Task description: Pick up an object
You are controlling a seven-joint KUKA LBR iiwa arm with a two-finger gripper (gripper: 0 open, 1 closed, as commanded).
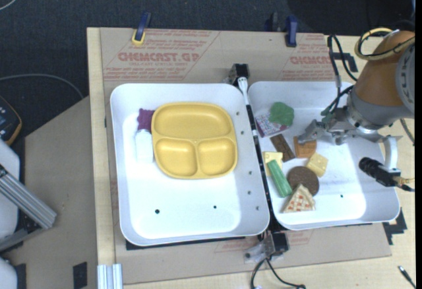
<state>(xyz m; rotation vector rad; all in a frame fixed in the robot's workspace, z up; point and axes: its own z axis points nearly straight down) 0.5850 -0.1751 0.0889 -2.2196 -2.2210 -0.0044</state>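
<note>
Orange cracker [304, 148], centre-right of frame in right bin [369, 212]: light, stiff, brittle; pinch across flat edges. Gripper [308, 134] directly above it, jaws apart, nothing held.

Two white bins [132, 149]: one yellow divided plate [194, 139] in the left; roughly eight toy food pieces [297, 175] right of it.

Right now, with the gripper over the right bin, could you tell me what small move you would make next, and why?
Probably a short descent. The gripper hovers just above the small orange-brown piece, with the brown bar and the yellow wedge close beside it, so a straight drop looks likeliest to reach one object cleanly.
</note>
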